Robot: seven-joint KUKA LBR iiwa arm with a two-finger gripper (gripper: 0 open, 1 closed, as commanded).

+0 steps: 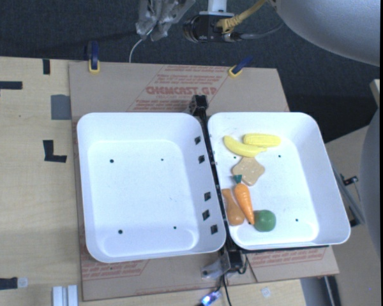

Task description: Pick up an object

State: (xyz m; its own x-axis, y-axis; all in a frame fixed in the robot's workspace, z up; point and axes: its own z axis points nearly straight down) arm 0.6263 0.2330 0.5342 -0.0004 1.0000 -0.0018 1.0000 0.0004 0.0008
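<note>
Lying in the right bin (306, 171): banana (239, 147), carrot (244, 199); end effector state: cannot tell.

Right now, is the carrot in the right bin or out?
In: the carrot lies inside the right bin, near its left wall.

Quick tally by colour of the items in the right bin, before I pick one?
Yellow: 2, a banana and a corn cob
Tan: 1, a bread slice
Orange: 2, a carrot and an orange piece beside it
Green: 1, a round ball
Total: 6
</note>
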